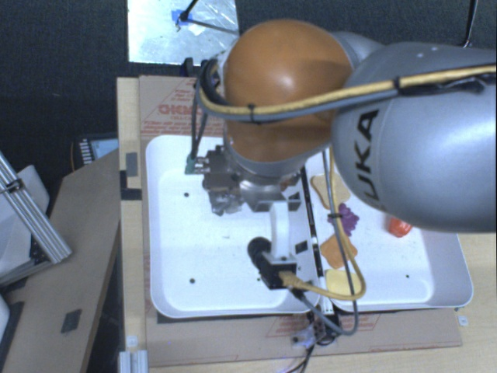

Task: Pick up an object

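The left bin point(182, 239) lies white on the table point(85, 208), with a few small dark specks on its floor. Nothing there looks worth a grasp. The end effector point(237, 196) hangs low over this bin's right half, near the wall shared with the right bin point(450, 286). It is tucked under the wrist, so I cannot tell whether it is open or closed, and nothing can be seen in its hold.

The arm point(419, 162) reaches across from the right, and its orange band point(283, 84) covers much of both bins. The likely targets sit in the right bin, just past the divider: a yellow piece point(320, 185), a purple thing point(349, 220) and an orange piece point(338, 249) close together, and a red thing point(399, 227) a little apart. The cable point(342, 231) hangs in front of that cluster. A pick there would probably mean crossing the divider, and the crowding could spoil a clean grip.
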`<state>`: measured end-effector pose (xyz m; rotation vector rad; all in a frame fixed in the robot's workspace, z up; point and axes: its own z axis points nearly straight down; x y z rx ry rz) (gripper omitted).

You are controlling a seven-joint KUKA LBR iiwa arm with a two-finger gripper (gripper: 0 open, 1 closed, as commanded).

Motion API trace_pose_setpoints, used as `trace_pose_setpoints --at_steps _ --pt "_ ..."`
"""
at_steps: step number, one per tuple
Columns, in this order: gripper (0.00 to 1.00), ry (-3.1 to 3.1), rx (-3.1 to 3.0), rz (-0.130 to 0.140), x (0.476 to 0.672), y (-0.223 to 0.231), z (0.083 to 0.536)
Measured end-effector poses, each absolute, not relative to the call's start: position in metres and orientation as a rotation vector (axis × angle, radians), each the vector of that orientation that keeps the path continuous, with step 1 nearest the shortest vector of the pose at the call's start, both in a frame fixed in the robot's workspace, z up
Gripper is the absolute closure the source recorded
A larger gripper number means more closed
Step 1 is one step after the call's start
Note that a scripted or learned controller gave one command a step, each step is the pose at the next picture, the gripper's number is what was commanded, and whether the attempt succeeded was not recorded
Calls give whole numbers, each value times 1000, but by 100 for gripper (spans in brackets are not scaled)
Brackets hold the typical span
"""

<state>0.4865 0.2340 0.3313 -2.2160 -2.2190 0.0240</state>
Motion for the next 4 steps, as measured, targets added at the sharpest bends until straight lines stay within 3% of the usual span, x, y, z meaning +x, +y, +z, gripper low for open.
trace_pose_setpoints --at_steps 1,2,3,4 --pt "100 -2211 -2233 11 568 141 212" --pt "100 -2218 -2227 0 534 89 261" --pt "100 -2230 -2222 -16 506 84 358" --pt "100 -2234 -2214 -15 505 133 427"
